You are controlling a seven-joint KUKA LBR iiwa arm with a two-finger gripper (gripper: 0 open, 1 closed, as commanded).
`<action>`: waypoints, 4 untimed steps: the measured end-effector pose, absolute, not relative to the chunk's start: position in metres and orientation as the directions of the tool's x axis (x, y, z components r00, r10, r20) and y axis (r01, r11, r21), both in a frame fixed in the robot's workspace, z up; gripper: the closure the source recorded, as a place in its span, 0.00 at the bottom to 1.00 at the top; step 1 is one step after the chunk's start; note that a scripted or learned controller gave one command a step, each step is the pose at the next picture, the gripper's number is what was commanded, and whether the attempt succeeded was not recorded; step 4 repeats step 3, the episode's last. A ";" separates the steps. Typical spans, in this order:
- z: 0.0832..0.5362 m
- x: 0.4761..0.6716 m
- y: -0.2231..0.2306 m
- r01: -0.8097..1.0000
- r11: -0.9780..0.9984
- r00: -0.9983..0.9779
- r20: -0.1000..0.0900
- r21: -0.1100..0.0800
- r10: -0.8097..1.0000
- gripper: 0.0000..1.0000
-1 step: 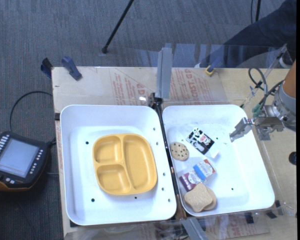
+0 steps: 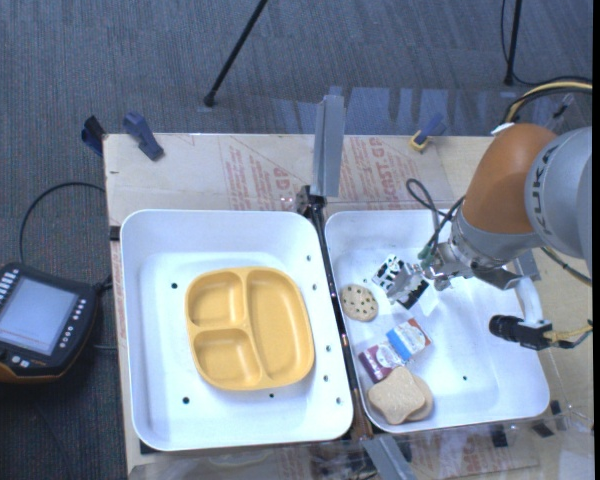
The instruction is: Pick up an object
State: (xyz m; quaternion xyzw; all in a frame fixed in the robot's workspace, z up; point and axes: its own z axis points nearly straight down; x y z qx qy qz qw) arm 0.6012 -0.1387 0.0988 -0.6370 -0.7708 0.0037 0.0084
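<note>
Gripper low in right bin, finger state unreadable | cookie just left of it | small packet and bread slices nearer front | yellow divided tray in left bin

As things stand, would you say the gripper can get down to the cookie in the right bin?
Probably yes. The cookie lies flat and uncovered near the left wall of the right bin, apart from the snack packet and toast. The gripper hovers just to its right, with nothing between them.
</note>
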 end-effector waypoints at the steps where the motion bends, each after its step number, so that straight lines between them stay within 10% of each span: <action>1: 0.084 0.637 -0.102 0.986 -0.169 0.169 0.001 -0.007 0.986 0.00; 2: 0.095 0.638 -0.102 0.986 -0.166 0.166 0.002 -0.005 0.986 1.00; 3: 0.187 0.645 -0.054 0.984 0.177 -0.177 0.000 0.000 0.984 1.00; 4: 0.187 0.645 -0.054 0.984 0.177 -0.177 0.000 0.000 0.984 1.00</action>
